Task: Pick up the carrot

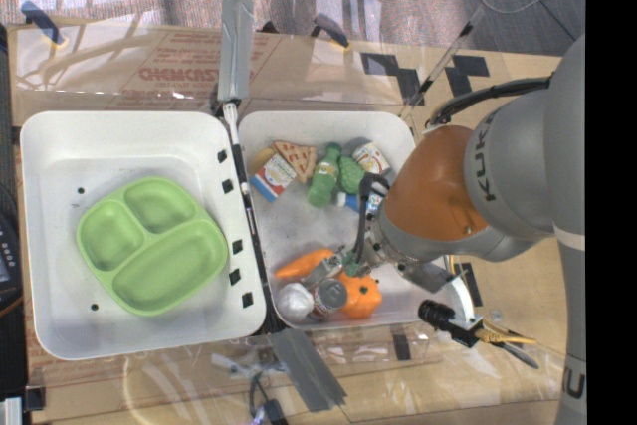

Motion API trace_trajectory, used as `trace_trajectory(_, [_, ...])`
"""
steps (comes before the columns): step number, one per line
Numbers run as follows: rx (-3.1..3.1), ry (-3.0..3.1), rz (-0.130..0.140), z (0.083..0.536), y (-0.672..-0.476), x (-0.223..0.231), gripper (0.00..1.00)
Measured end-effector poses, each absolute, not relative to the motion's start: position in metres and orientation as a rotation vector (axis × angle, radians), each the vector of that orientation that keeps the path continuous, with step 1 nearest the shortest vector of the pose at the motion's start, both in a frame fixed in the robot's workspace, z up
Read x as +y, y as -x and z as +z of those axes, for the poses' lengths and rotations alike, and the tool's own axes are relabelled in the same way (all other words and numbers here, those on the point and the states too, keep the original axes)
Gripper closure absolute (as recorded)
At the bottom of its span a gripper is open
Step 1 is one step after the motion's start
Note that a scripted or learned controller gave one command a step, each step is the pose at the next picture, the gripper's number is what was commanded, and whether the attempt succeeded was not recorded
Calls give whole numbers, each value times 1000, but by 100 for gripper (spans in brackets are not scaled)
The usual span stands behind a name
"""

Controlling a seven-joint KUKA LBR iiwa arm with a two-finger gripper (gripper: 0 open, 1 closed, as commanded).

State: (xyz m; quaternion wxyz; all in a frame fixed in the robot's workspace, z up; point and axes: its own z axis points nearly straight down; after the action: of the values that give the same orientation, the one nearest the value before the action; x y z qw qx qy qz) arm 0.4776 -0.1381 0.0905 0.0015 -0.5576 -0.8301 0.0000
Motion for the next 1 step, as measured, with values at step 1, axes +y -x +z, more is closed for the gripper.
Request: trace_trajectory(1, [-2610,1747,3,99,-479,-139,100])
